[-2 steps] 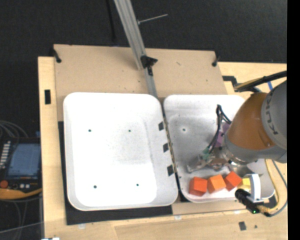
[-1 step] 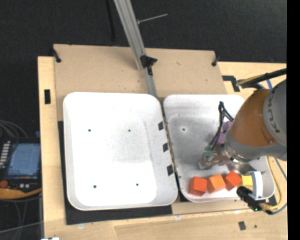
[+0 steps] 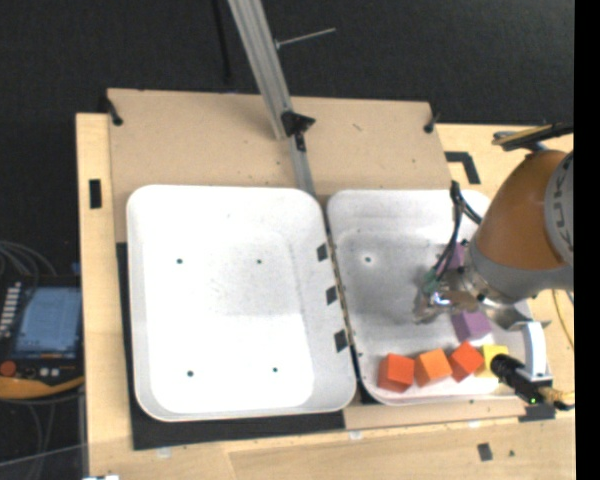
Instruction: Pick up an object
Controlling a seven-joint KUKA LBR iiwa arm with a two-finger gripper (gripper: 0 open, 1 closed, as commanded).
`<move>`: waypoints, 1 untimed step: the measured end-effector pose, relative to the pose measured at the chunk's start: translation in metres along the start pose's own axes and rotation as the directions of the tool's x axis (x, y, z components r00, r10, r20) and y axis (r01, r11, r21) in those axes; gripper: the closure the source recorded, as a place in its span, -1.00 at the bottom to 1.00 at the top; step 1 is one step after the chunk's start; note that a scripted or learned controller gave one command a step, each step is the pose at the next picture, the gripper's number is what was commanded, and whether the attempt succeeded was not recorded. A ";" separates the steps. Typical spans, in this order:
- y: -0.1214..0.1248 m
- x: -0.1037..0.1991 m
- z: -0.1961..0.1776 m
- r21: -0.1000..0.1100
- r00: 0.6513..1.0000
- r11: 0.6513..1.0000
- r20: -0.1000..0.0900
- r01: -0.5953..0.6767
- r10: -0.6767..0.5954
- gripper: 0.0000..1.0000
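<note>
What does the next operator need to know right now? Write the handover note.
Claw: low over the right bin, near its middle; whether it is open or shut cannot be made out, and nothing is seen in its grip.
Objects: three orange blocks in a row along the right bin's near edge, a yellow piece at the row's right end, a purple piece just beneath the wrist.
Left bin: white, beside the right one.
Done: no pick confirmed.
Left: grasp one object and lift it.

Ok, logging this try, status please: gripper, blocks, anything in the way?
Gripper low in right bin, fingers unclear. Orange blocks and purple block along near wall, none seen held. Nothing between.
</note>
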State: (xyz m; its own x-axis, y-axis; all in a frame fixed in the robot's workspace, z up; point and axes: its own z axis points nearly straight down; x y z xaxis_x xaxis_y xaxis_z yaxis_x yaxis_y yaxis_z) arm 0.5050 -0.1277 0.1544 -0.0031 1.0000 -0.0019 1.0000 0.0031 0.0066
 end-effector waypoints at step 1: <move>0.001 0.002 -0.044 0.000 1.000 1.000 0.000 0.001 -0.001 1.00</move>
State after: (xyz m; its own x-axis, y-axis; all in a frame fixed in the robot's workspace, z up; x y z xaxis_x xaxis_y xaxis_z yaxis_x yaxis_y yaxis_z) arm 0.5057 -0.1261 0.1980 -0.0036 1.0000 -0.0018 1.0000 0.0037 0.0064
